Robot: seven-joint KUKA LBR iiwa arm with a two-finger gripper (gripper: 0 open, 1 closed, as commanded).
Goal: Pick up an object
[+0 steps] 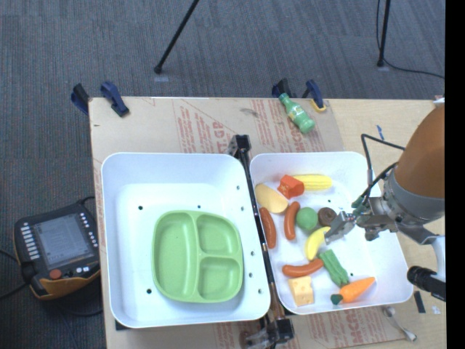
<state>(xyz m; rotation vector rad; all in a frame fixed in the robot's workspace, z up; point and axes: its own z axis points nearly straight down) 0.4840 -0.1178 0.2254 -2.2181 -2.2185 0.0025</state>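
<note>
The arm enters from the right edge, orange band uppermost, with the grey wrist angled down and to the left over the right bin. The gripper sits low among the toy food, just right of a brown round piece. Whether the fingers are released or clenched cannot be told; nothing is visibly between them.

The nearest item is a yellow banana, curved, smooth and small. Its long axis runs from lower left to upper right, with the upper end pointing toward the gripper tip and lying just beside it.

Around it in the same bin: a green ball, a red sausage, a green cucumber, a carrot and a cheese cube.

The left bin holds a green divided plate.
</note>
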